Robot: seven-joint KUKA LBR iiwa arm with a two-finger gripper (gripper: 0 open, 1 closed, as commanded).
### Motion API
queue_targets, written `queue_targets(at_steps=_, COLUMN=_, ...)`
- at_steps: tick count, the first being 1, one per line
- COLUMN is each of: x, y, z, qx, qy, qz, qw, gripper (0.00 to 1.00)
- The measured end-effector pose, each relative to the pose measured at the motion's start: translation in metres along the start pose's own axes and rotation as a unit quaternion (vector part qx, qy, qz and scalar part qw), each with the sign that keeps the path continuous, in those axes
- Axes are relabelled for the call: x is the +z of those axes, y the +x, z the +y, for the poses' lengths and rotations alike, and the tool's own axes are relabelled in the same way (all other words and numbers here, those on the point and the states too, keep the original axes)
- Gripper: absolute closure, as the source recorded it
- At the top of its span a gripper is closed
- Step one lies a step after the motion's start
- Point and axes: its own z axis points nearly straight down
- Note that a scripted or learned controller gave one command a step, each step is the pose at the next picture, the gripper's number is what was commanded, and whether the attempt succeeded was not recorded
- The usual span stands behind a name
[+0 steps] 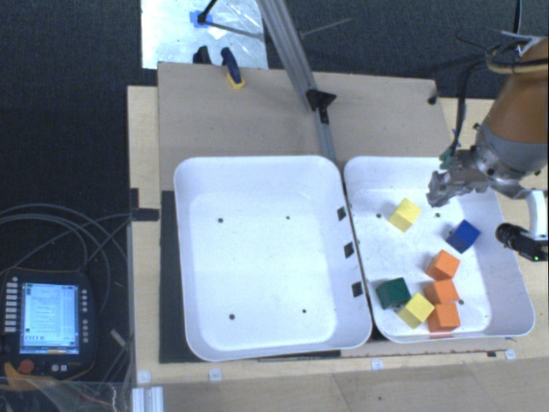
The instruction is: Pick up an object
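The claw (439, 189) hangs over the right bin (506, 320), just up and right of a yellow block (405, 214). It holds nothing. Cannot tell its state from here. That block lies apart from the blue block (463, 235), so choose it: centre directly above, descend straight, and avoid the bin wall.
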Motion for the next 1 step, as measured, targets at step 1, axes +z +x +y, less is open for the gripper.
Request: queue_targets(at_steps=1, x=-0.0547, y=-0.0004, z=0.0022, qx=0.000, qy=-0.001, qz=0.000, qw=1.0000, gripper=1.00)
